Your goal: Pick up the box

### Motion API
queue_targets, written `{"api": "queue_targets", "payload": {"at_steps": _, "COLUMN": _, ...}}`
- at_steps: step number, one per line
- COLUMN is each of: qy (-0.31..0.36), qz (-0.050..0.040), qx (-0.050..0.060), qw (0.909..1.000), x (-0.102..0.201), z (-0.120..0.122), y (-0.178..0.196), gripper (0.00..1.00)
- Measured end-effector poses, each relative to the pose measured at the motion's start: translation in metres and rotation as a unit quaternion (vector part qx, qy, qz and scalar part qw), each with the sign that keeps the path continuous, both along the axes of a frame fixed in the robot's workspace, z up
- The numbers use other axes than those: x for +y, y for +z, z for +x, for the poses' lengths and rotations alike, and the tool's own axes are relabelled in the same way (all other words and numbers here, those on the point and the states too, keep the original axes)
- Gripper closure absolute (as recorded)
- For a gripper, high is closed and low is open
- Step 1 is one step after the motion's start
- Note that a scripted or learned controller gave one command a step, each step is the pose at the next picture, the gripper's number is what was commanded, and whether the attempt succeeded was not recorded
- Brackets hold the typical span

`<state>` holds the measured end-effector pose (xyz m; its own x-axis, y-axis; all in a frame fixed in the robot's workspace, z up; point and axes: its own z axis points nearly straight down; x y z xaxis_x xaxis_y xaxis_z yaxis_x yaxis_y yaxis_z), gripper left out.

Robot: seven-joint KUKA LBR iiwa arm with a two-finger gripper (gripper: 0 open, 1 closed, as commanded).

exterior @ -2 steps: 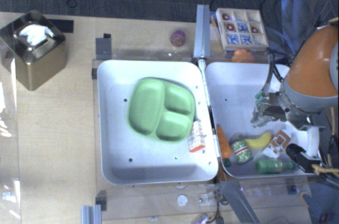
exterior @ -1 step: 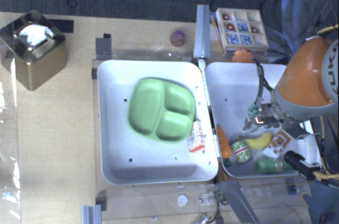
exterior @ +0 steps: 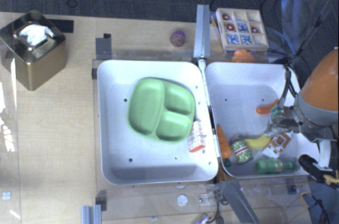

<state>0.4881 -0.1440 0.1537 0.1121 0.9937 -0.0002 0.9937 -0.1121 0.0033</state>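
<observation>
From above, the counter [exterior: 53, 127] carries two white bins side by side. The left bin [exterior: 114, 164] holds a green divided plate [exterior: 161, 109] near its middle, and a small red-and-white box [exterior: 196, 138] lies at the plate's four o'clock, touching its edge and close to the bin's right wall.

The right bin [exterior: 238, 85] has its things crowded toward five o'clock: an orange carrot [exterior: 223, 144] along the left wall, a round red-and-green can [exterior: 241, 151] just beside it, a yellow banana [exterior: 258, 141] at the can's two o'clock, a green bottle [exterior: 275, 166] lying flat at the near wall, and a brown-and-white packet [exterior: 277, 143] tilted above the bottle. An orange piece [exterior: 266, 108] lies at the banana's one o'clock.

The hand [exterior: 279, 121] hangs over this cluster at the bin's three o'clock, just above the packet; whether it is released or clenched, I cannot tell.
</observation>
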Motion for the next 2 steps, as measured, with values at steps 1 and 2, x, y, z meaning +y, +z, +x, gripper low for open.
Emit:
{"api": "queue_targets", "payload": {"at_steps": 1, "qy": 0.0, "qz": 0.0001, "qx": 0.0, "qw": 1.0, "x": 0.0, "z": 0.0, "y": 0.0, "gripper": 0.0}}
{"api": "queue_targets", "payload": {"at_steps": 2, "qy": -0.058, "qz": 0.0006, "qx": -0.002, "qw": 0.9983, "x": 0.049, "z": 0.001, "y": -0.057, "gripper": 0.0}}
